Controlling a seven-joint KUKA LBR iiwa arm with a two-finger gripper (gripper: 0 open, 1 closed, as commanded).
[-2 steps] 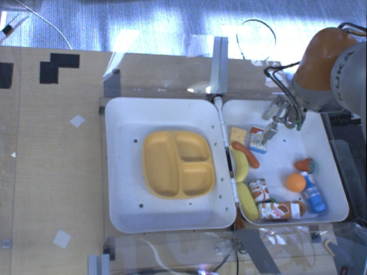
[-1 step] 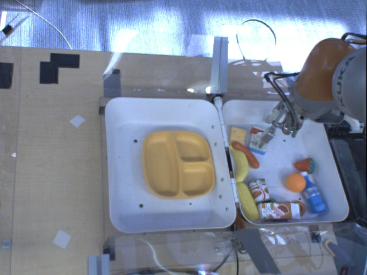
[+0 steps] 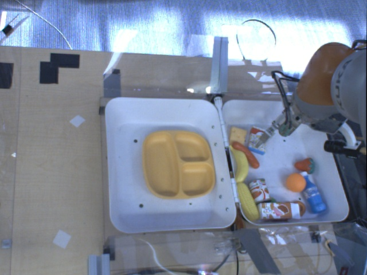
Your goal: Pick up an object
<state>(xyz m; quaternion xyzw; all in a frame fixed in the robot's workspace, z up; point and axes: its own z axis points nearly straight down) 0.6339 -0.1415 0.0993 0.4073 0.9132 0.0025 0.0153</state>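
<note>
The gripper (image 3: 269, 134) reaches into the right bin (image 3: 332, 153), its fingers pinching a small red-and-white carton (image 3: 257, 138) near the bin's upper left. Below lie a hot dog (image 3: 245, 154), a banana (image 3: 241, 166), an orange (image 3: 296, 183) and a blue bottle (image 3: 313, 195). A yellow divided plate (image 3: 178, 164) sits in the left bin (image 3: 123, 153).

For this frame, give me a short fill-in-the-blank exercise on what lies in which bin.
1. The yellow divided tray lies in the ____ bin.
2. The orange lies beside a bottle whose colour is ____.
3. The claw hangs over the ____ bin.
4. The tray has ____ compartments.

Missing words: left; blue; right; three
</note>
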